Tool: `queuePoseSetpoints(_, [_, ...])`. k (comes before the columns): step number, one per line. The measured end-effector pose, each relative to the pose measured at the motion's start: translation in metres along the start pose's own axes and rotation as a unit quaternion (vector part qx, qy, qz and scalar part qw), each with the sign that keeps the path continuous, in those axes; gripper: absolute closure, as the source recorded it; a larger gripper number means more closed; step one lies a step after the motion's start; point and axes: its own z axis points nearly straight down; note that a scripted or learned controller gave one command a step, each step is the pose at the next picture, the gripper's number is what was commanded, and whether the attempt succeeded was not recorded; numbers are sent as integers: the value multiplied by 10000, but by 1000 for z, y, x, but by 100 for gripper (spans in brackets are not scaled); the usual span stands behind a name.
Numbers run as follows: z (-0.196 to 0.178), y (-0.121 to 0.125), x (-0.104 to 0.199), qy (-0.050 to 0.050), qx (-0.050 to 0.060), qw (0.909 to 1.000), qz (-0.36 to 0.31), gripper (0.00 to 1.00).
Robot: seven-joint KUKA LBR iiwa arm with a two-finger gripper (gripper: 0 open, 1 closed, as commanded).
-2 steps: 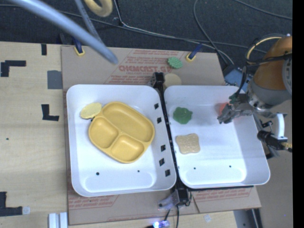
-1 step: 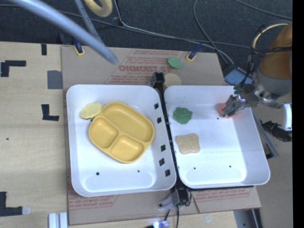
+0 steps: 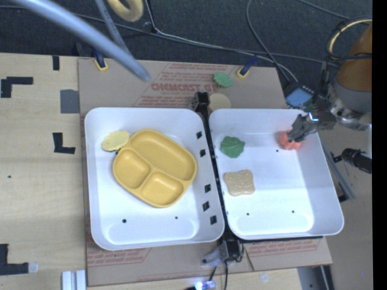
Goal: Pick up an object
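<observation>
Where the arm (image 3: pixel 354 86) reached in from the right, the gripper (image 3: pixel 300 130) was seen low over the far right part of the right bin (image 3: pixel 314 222). How far it was open could not be told, since its tip was dark and blurred against the bin wall. A small red piece (image 3: pixel 286 141) was found on the bin floor just beside the tip, on its left and near side, at or very near contact. Whether that piece was gripped could not be made out.

Two more things were seen in the same bin. A green piece (image 3: pixel 232 146) was placed at the far left, close to the wall shared with the left bin (image 3: pixel 100 222). A tan biscuit (image 3: pixel 239 183) was placed nearer, just below the green piece and apart from it. Both were well apart from the gripper.

In the left bin a yellow tray (image 3: pixel 155 167) with three compartments was set at a slant near the middle. A pale yellow chip (image 3: pixel 115 141) was laid at its far left corner, touching or almost touching its rim.

Beyond the bins, on the cardboard (image 3: pixel 175 86), a second green bit (image 3: pixel 222 78) was seen.
</observation>
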Motion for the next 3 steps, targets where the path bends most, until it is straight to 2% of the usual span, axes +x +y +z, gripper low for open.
queuePoseSetpoints(2, [-12,-27,111,10,20,10000,-23,100])
queuePoseSetpoints(3, [-2,-35,154,5,27,10000,-13,100])
